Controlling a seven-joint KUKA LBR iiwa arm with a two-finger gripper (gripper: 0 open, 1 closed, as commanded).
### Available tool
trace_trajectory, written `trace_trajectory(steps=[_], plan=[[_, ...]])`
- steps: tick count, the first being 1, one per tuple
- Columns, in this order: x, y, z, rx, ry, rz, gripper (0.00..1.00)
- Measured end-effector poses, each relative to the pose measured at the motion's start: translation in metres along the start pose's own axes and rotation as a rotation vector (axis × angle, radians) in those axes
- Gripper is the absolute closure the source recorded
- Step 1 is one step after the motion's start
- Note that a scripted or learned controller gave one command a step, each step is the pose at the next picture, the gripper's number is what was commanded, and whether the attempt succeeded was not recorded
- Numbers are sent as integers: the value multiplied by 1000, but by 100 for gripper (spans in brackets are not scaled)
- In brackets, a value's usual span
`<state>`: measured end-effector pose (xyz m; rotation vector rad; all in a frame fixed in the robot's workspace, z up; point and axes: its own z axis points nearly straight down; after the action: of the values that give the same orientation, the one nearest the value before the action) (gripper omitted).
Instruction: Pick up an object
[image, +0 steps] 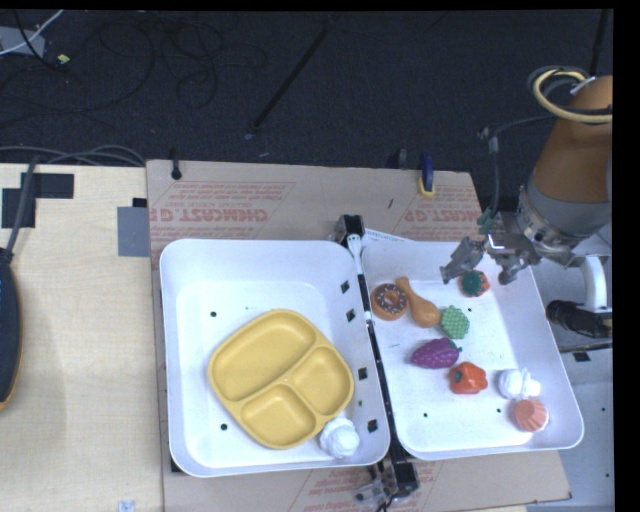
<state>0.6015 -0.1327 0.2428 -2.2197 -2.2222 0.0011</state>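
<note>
The grey arm with its orange band comes in from three o'clock, and its two-finger pincer (482, 262) hangs over the twelve o'clock end of the right-hand shallow white bin (560, 385). The fingers are spread apart, one dark finger at about ten o'clock of the wrist and the other toward four o'clock. A small round red-and-green toy fruit (474, 284) sits just under them in the gap; whether the fingers touch it cannot be told.

Further down that bin lie the other toy foods. A brown-frosted toy doughnut (389, 300) lies at the nine o'clock side, touching a tan toy drumstick (418, 305), whose far end meets a green knobbly toy vegetable (455, 322). A purple toy grape bunch (434, 352) lies just below, then a red toy pepper (467, 378), a white toy piece (518, 383), and an orange ridged toy shell (528, 414) toward five o'clock.

The left-hand white bin (190, 300) holds a yellow three-compartment plastic plate (281, 377), with a small white knobbed toy (339, 437) at its five o'clock corner. Both bins rest on a cardboard sheet (250, 205) on the pale wooden bench (70, 300).
</note>
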Motion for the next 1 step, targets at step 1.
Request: trace_trajectory(steps=[1], plan=[[107, -23, 60, 10, 5, -8, 0]])
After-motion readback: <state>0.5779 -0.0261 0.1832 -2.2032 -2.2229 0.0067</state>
